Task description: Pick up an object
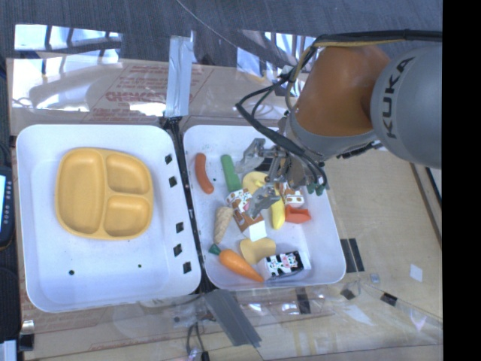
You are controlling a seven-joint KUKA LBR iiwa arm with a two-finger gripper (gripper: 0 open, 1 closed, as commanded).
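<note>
Left bin [45, 277]: yellow divided tray [105, 192]. Right bin [327, 254]: toy foods, carrot [239, 264]; jaws' state unclear.

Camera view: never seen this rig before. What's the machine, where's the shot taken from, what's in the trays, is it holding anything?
The picture comes from one fixed camera above the bench, looking down at a slant. The big grey and orange thing is a KUKA robot arm reaching in from the right. Its hand hangs low over the right bin, in among the toys; I cannot tell whether its fingers are open or shut, or whether anything is held.

Two shallow white bins sit side by side. The left bin holds a yellow divided plate. The right bin holds toy food: a red sausage, a green vegetable, a corn cob, a carrot, a cow-print carton, a yellow cheese wedge and a few pieces crowded under the hand.
</note>
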